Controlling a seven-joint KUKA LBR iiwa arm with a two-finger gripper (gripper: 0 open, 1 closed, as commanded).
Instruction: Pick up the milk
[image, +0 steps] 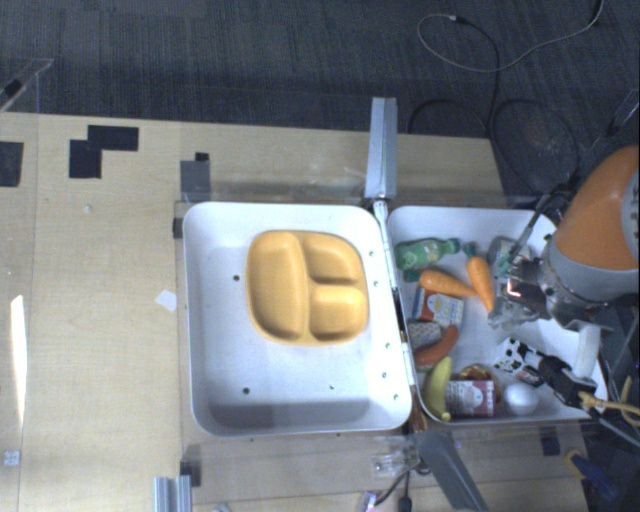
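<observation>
The milk (516, 354) is a small carton with black-and-white cow patches. It lies in the right bin (470, 222) near the front right corner. My gripper (512, 292) hangs over the right side of that bin, just behind the milk and beside an orange carrot (481, 282). Nothing shows held in it. The grey arm with its orange band (600, 215) comes in from the right and hides the bin's right wall.
The right bin also holds a green bottle (428, 251), a second carrot (446, 284), a small box (438, 311), a sausage (437, 347), a banana (437, 386), a red can (470, 396) and a white egg (521, 398). A yellow divided tray (305, 286) sits in the left bin (220, 330).
</observation>
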